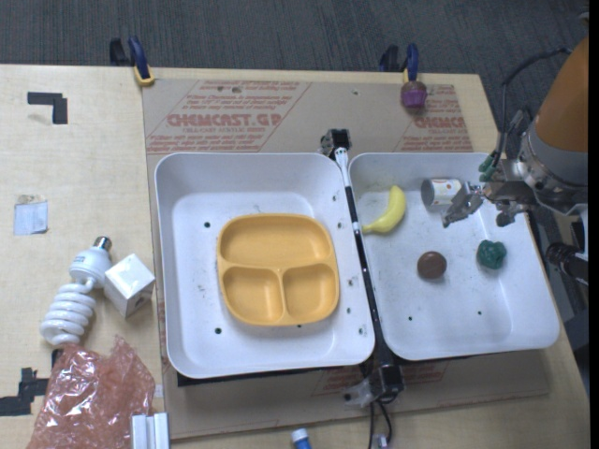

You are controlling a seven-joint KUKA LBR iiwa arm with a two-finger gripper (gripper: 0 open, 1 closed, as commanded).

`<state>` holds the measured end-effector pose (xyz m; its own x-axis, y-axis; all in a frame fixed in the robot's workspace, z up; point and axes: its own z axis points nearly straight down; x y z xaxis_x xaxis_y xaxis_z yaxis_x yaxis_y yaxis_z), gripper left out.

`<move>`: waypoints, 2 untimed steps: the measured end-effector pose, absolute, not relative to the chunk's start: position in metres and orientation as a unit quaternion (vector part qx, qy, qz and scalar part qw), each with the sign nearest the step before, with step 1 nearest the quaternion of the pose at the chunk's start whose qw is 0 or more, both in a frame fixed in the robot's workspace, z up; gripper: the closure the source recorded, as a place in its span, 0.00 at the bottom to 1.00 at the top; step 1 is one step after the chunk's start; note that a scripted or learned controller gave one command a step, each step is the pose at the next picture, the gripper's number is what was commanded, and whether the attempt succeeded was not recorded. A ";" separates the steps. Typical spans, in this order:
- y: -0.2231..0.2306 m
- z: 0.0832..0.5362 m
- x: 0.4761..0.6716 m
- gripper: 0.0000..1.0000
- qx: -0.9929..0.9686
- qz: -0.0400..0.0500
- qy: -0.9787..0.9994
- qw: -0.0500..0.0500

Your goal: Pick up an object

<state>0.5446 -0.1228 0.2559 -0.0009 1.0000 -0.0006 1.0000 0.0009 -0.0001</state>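
Tabletop [75,157] bearing two white bins. Left bin [187,251] holds a yellow divided tray [278,269]. Right bin [524,316] holds a banana [387,210], brown ball [431,266], green object [491,253] and white cylinder [438,191]. Gripper [479,206]: jaws apart, nothing between them, just right of the cylinder, above the green object.

A divided tray [278,269] lies in the left bin [178,251]; a banana [388,211] in the right bin [524,316].
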 end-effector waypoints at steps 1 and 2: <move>-0.135 0.121 0.496 0.00 0.708 0.000 0.706 0.000; -0.093 0.092 0.478 0.00 0.708 0.000 0.707 0.000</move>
<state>0.4777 -0.0934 0.0923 0.0012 1.0000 0.0004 1.0000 -0.0012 0.0000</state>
